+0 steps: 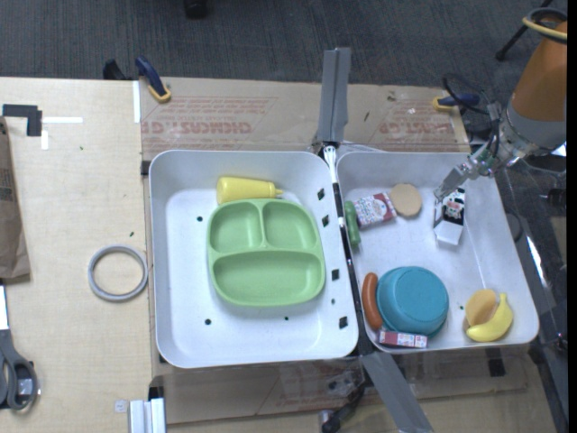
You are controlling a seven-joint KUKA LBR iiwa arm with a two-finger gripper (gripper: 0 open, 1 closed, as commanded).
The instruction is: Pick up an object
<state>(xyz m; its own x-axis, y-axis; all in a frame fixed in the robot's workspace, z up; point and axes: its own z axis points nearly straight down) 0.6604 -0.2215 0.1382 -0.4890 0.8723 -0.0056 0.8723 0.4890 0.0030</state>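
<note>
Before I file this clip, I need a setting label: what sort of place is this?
Probably a robotics lab bench, not a kitchen. Two white bins sit clamped on a board, holding toy food such as a banana and a green plate, with a robot arm reaching in.

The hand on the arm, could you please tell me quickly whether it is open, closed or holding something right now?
Hand: cannot be told; it hangs above a small white carton in the right bin.

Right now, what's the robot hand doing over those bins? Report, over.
Hand over right bin, upper right. Small white carton directly under it, not visibly gripped. Round cookie and snack packet lie close beside.
</note>
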